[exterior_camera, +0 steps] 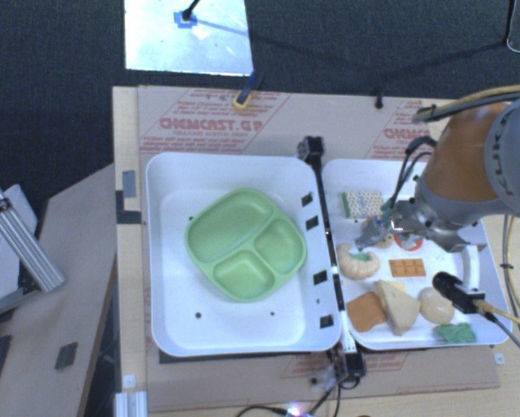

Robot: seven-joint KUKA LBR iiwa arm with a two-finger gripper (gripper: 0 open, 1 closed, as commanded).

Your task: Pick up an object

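My gripper hangs low over the right bin, near its left middle. Just below it lies a pale croissant-like piece. A green-and-white checkered piece lies just behind it. An orange cracker lies to its lower right, and a small red-orange piece shows partly under the wrist. Near the front lie an orange-brown slab, a beige wedge, a round beige piece and a small green piece. The arm hides the bin's far right part.
The left bin holds a light green divided plate, tilted in its middle. A black-clipped divider separates the two bins. A shiny square panel lies on the dark floor behind the bench.
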